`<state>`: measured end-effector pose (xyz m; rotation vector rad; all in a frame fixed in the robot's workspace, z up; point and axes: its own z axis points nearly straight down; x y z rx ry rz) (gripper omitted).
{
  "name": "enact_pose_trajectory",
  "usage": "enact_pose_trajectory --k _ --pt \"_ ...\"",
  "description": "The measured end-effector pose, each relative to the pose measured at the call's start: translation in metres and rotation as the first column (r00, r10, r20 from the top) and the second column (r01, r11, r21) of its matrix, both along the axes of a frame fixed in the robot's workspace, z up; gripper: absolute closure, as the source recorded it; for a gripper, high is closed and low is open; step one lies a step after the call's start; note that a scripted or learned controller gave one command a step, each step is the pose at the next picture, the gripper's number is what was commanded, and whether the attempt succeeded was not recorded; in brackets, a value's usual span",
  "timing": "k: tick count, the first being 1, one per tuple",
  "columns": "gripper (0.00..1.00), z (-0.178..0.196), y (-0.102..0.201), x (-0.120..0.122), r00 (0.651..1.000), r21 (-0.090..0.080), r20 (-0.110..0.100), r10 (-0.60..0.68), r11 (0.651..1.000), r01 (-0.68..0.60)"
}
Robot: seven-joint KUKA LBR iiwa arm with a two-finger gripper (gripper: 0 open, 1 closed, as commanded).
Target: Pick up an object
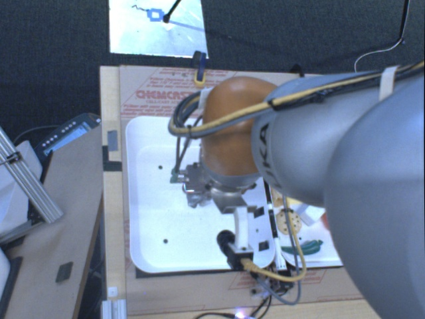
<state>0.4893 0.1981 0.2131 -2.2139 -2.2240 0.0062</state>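
Note:
My gripper (190, 190) hangs low over the middle of the left white bin (149, 205), beneath the orange band of the wrist. Nothing can be seen held in it. The arm hides most of the right bin (332, 261). In the strip of that bin that shows lie a green curved object (310, 246), a pale yellow round piece with dark dots (289, 222), a white piece (309, 212) and a bit of something red (325, 222).
The big grey arm fills the right half of the view. Both bins rest on a cardboard sheet (159, 92) with red print. A grey device (66, 133) and metal rails (26, 178) lie on the bench at left.

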Motion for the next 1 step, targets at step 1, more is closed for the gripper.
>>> enact_pose_trajectory --k 1 --pt "1.00 -0.0232 0.0285 -0.0037 1.000 0.000 0.002 0.002 1.000 -0.002"
